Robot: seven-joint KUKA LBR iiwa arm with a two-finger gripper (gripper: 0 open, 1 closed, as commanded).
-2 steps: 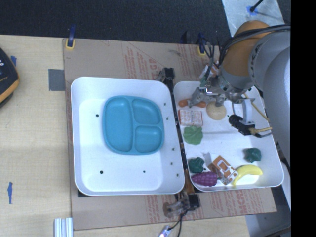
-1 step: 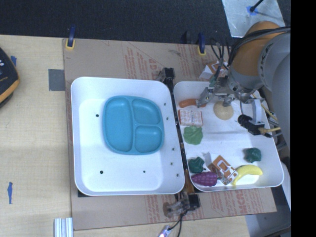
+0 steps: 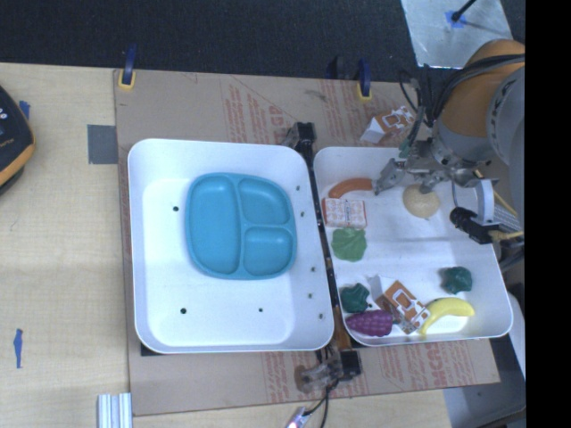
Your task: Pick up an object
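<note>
Cardboard sheet (image 3: pixel 223 105) laid over a pale wooden bench (image 3: pixel 53 266), held by two blue clamps at the far edge; two white bins side by side on it.

Nearest row, right bin (image 3: pixel 393 230): one purple grape bunch (image 3: pixel 369 323), long axis roughly left to right; one orange-and-white snack packet (image 3: pixel 403 304) lying aslant just beside it; one yellow banana (image 3: pixel 447 314), long axis left to right, curved, its right end tipped toward the far side; one dark green piece (image 3: pixel 354 297) just behind the grapes; one dark green piece (image 3: pixel 458 279) behind the banana.

Middle of right bin: one light green lump (image 3: pixel 349 243); one red-and-white packet (image 3: pixel 344 212) touching its far side.

Far part of right bin: one orange sausage-shaped piece (image 3: pixel 350 187), long axis left to right; one pale round item (image 3: pixel 422 201), possibly an onion or potato.

Left bin (image 3: pixel 152 319): one blue divided plate (image 3: pixel 241 226) with three compartments, set near the centre.

Gripper (image 3: pixel 412 173) above the far part of the right bin, just over the pale round item; whether its fingers are spread or closed cannot be told, as the view is too cluttered there. Grey arm with orange band (image 3: pixel 473 96) enters from the right.

Beyond the bins: one further snack packet (image 3: pixel 388 125) on the cardboard; dark carpet floor (image 3: pixel 223 16).
</note>
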